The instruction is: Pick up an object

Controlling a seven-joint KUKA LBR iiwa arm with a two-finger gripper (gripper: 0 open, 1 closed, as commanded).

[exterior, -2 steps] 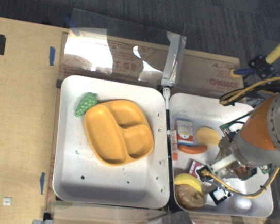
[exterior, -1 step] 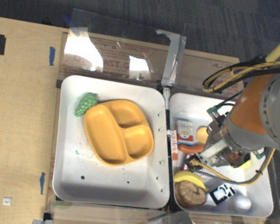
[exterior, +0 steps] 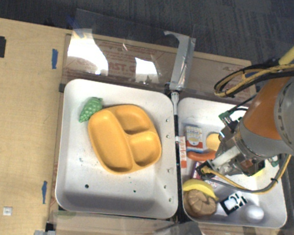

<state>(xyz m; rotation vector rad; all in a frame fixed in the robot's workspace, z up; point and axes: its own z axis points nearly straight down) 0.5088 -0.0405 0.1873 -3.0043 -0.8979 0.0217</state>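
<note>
A single fixed camera hangs above the bench (exterior: 9,121) and looks down at a slant, near enough that both white bins, the left bin (exterior: 66,184) and right bin (exterior: 275,210), span most of the picture.

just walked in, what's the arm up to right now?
The KUKA arm is reaching down into the right bin, its gripper low over the clutter near that bin's left side: a small carton, a banana, a brown round item and a silver ball. I can't see anything held. The left bin holds a yellow divided plate with green grapes at its upper-left edge.
</note>
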